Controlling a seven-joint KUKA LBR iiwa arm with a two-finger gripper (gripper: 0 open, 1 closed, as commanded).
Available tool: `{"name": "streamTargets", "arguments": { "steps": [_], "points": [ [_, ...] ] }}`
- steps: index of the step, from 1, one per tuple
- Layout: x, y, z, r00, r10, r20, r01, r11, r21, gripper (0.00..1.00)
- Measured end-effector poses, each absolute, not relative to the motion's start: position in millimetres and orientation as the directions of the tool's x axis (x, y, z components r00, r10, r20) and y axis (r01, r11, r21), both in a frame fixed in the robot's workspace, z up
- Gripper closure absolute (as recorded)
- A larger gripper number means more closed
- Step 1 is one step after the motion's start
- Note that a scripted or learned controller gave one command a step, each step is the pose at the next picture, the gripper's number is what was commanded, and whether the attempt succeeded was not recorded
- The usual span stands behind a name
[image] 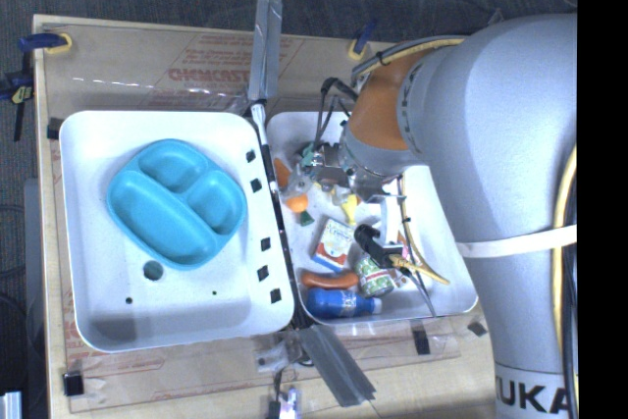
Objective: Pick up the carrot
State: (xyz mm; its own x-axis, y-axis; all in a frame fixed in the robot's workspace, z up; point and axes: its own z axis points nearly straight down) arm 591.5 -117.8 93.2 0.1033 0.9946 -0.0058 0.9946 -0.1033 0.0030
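Note:
The carrot (pixel 283 174) is a small orange shape lying against the left wall of the right bin (pixel 453 245), near its far end. My gripper (pixel 317 162) hangs low over the far part of that bin, just right of the carrot, with dark cables around the wrist. The grey arm with its orange band (pixel 378 118) covers the bin's far right part. From this angle I see nothing held between the fingers.
A small orange and green piece (pixel 297 205) lies just below the carrot. Nearer the front lie a white carton (pixel 334 245), a red sausage (pixel 329 279), a blue bottle (pixel 343 305) and a green can (pixel 378 282). The left bin (pixel 88 309) holds a blue divided plate (pixel 177 201).

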Motion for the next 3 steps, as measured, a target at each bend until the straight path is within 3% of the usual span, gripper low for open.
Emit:
{"name": "streamTargets", "arguments": {
  "steps": [1,2,3],
  "points": [
    [611.0,-106,95,0.229,0.973,-0.014,0.973,-0.229,0.004,0.00],
    [611.7,-101,104,0.218,0.976,-0.007,0.976,-0.218,0.000,1.00],
    [583.2,-56,192,0.173,0.985,0.001,0.985,-0.173,-0.004,1.00]
  ]
}}
